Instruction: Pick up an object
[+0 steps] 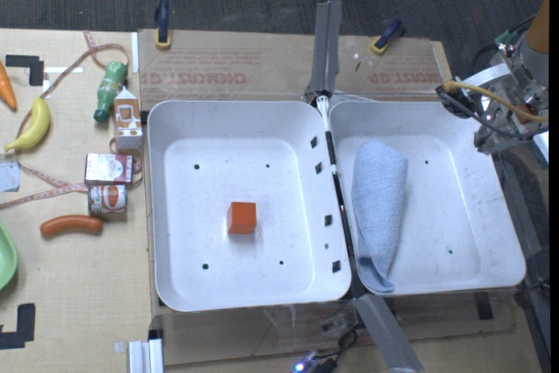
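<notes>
Sitting flat near the middle of the left shallow white plastic bin (166, 188), the small orange cube-shaped block (243, 218) has bare floor on every side, touching no wall, so it looks like the easy pick: room all round for a straight-down approach. It lies well apart from the arm's wrist end (515, 96), far off toward the opposite side of the bench & lower in the view, w/ the whole right bin in between.

Next out, a pale blue folded cloth towel (380, 210) lies lengthwise in the right shallow white plastic bin (489, 214), just beside the divider where the two bins meet; that puts it nearer the wrist than the block but not under it. Being soft & slumped, it'd likely bunch rather than lift cleanly.

The grey arm hangs at the far upper corner of the right bin, over its rim area, cables bundled round the wrist. Gripper itself is cut off/cluttered there; can't tell how it stands, and nothing is seen in it. Judging from this, the pick is not yet begun: arm parked clear of both bins.
</notes>
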### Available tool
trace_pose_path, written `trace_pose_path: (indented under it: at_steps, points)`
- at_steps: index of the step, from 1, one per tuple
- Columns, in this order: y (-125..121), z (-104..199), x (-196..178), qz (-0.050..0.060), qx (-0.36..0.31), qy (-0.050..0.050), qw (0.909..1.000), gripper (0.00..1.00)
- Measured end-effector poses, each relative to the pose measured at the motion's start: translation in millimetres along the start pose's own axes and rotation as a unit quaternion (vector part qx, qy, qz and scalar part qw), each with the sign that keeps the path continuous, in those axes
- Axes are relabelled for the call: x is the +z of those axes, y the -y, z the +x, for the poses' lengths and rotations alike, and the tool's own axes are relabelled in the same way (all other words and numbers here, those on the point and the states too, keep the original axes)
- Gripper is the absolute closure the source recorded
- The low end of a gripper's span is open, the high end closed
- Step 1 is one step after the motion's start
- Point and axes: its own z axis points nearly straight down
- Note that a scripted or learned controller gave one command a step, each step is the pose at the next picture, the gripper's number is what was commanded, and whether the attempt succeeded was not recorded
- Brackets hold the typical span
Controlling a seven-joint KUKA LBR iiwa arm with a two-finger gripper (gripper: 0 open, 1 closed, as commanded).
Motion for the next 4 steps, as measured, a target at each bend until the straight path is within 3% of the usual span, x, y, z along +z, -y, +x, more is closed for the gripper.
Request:
trace_pose_path:
  at_steps: [1, 2, 3, 4]
  points:
    - [66, -5, 115, 0.001, -0.003, 0.001, 1.0000, 1.00]
    - [34, 59, 23, 0.000, 0.000, -0.001, 1.0000, 1.00]
    - [3, 22, 51, 0.000, -0.057, 0.001, 0.9984, 1.00]
    - [3, 22, 42, 0.001, -0.058, 0.002, 0.9983, 1.00]
